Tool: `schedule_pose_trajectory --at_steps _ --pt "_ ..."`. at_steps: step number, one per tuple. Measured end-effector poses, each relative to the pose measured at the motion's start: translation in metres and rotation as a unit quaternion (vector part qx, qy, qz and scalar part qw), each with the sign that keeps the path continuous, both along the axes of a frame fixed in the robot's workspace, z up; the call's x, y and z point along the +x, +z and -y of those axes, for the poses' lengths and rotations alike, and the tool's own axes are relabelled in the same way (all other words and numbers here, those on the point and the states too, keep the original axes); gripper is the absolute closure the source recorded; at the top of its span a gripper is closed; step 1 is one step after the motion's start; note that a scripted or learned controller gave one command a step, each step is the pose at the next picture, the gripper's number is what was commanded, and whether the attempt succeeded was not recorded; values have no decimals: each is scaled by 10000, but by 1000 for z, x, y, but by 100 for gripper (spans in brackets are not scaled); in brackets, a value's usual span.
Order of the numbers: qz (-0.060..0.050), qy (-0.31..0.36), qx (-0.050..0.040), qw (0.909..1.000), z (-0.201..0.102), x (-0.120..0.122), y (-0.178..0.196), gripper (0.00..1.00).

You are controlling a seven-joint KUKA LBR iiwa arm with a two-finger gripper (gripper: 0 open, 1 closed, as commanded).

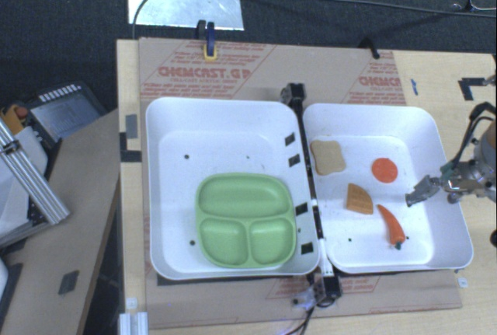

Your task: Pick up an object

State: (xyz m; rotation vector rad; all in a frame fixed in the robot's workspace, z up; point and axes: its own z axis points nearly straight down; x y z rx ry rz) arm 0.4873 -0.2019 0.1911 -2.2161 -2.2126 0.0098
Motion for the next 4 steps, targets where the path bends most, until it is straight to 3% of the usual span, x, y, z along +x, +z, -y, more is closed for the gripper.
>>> schedule_pose_trajectory --at_steps 1,4 --pt "64 22 -16 10000 -1 3 7 0" --pt "56 15 -10 10000 1 3 -108 0"
